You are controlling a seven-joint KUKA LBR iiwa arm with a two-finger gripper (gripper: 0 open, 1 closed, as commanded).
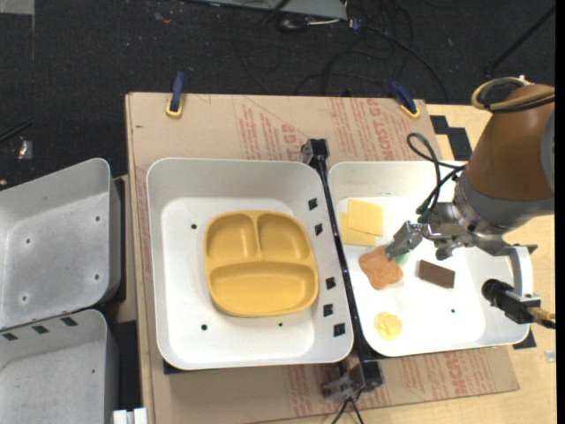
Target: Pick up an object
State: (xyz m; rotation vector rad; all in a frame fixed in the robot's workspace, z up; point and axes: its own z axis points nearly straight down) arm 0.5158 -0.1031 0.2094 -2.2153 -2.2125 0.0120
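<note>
I read the orange-brown slab, a flat rounded piece like toy meat, as the thing to pick, since it lies right under the tip of the gripper in the right bin. It rests flat on the bin floor, so I judge nothing has been lifted. One finger, with a greenish tip, points down and to the gripper's far side, ending just above or at the slab's near edge; I cannot tell whether it touches. I cannot tell how the jaws stand either, since the wrist body covers most of them.

Just past the slab, further from the arm, sits a pale yellow block like a wedge of cheese, close to the slab's far edge. On the arm's side of the fingertip lies a small dark brown bar, apart from the slab. Toward the bin's front edge is a small yellow round piece, well apart.

Beyond the divider, the left bin holds a yellow divided plate.

What is left, as I judge it: close on the slab, then raise it clear.
</note>
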